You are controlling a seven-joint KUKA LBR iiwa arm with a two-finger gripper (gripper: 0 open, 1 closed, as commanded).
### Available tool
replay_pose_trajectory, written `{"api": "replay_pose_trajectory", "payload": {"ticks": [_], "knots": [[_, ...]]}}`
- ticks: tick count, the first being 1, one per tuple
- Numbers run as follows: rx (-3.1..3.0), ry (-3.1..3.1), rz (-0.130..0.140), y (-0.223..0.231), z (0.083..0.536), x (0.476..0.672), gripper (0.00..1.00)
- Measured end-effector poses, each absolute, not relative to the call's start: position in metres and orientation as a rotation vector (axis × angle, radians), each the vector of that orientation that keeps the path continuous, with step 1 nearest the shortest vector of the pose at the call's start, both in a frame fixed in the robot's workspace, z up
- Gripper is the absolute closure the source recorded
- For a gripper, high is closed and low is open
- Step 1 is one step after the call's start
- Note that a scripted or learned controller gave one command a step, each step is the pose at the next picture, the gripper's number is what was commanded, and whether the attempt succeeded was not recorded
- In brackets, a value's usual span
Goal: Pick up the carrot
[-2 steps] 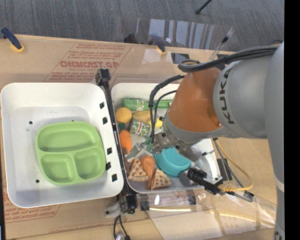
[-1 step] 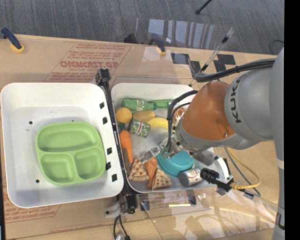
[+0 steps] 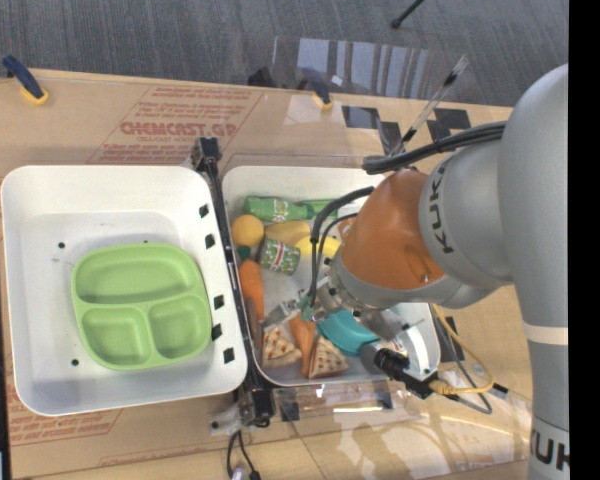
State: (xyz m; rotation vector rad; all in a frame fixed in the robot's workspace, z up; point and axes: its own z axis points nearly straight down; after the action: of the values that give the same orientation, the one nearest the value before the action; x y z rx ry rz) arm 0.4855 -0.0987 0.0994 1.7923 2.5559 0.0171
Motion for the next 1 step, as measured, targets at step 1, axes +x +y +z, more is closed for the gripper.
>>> {"api": "replay_pose_trajectory", "payload": {"ticks": [1], "knots": [[1.783,2.569,0.017,-0.0971,0.1096,0.4866,1.0]]}}
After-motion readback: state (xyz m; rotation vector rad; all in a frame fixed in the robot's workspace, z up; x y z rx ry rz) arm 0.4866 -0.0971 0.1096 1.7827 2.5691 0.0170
